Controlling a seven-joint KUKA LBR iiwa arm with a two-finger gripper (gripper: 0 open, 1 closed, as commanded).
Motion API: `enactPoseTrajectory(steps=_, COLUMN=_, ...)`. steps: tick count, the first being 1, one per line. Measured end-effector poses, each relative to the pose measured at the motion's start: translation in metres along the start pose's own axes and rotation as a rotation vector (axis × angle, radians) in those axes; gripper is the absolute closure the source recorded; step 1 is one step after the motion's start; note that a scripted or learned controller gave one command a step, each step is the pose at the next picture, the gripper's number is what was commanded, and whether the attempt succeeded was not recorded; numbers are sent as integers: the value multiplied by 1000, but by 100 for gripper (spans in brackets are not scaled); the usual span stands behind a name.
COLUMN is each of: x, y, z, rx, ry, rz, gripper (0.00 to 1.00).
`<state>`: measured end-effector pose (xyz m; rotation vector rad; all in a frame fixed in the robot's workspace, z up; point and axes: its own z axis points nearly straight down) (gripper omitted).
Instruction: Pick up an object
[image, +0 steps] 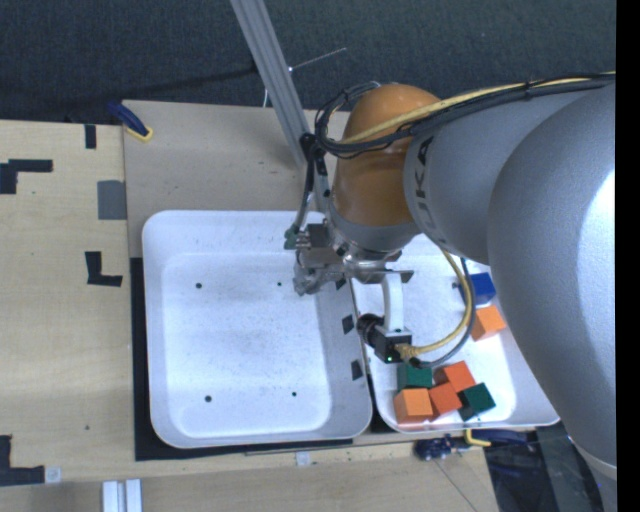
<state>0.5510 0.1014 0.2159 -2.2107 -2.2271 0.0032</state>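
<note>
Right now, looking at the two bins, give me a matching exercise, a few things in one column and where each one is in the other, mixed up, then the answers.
Things:
1. blue block
2. dark green block
3. tool
4. left bin

Places:
A. over the rim between the two bins
B. near corner of the right bin
C. far side of the right bin, beside the arm
D. beside the right bin, away from the arm

Pairs: 1-C, 2-B, 3-A, 4-D

Two bins side by side: left bin (240, 330), right bin (500, 400) holding blocks (440, 390) at near end.
</note>
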Motion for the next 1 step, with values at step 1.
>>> enactPoseTrajectory(steps=1, x=-3, y=1, z=0, rx=-1, ry=-1, rz=4, gripper=0)
